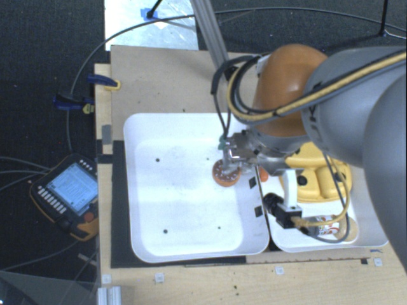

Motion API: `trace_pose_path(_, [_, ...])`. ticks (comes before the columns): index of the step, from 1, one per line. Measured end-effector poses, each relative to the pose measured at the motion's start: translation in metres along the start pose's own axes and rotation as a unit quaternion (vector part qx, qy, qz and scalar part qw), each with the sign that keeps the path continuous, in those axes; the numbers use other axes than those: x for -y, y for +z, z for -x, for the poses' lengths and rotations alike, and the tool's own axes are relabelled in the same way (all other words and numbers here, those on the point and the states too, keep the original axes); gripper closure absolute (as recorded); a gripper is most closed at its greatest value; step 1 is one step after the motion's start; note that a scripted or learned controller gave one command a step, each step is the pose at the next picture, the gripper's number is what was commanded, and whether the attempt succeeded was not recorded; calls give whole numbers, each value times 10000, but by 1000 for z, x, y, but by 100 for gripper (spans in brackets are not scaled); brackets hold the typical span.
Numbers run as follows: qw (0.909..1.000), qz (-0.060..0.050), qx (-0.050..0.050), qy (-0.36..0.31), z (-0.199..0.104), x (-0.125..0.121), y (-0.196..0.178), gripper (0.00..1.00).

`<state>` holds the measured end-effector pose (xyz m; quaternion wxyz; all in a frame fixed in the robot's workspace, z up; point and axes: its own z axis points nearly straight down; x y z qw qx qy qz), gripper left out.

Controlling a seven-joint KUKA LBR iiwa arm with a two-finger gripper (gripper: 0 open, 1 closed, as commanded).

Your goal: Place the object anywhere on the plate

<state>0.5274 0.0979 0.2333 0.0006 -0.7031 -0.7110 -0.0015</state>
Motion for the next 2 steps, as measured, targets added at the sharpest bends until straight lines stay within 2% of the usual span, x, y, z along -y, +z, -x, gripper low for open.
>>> trace_pose_path(1, [10000, -6, 2, -2, -53, 9, -5, 100])
trace_pose_path(2, [10000, -6, 10, 30, -50, 8, -5, 0])
